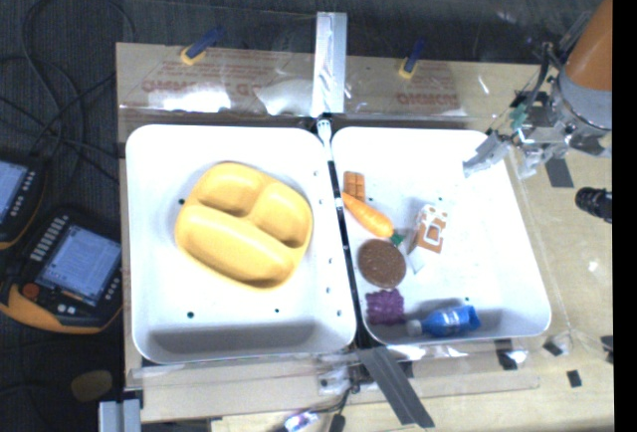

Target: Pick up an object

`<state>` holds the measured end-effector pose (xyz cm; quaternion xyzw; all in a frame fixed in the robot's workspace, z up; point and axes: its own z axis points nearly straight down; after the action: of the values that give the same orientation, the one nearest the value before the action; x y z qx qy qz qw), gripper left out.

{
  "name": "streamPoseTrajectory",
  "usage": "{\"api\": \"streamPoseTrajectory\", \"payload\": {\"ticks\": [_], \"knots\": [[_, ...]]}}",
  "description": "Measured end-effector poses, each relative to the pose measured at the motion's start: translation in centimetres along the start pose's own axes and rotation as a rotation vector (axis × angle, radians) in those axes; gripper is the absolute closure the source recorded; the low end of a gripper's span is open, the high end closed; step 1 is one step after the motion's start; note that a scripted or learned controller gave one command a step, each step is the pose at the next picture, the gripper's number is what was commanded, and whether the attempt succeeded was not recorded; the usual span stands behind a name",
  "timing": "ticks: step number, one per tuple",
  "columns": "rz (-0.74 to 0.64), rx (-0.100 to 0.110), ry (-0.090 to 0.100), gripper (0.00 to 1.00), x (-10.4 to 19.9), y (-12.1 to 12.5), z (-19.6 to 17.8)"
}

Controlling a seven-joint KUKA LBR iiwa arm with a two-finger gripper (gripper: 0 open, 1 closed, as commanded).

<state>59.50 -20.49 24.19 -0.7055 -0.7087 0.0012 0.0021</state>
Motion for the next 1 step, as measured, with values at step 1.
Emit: {"api": "streamPoseTrajectory", "payload": {"ticks": [1], "knots": [[-0.063, -0.028, -0.007, 0.0, 2.11, -3.73, 12.26]]}}
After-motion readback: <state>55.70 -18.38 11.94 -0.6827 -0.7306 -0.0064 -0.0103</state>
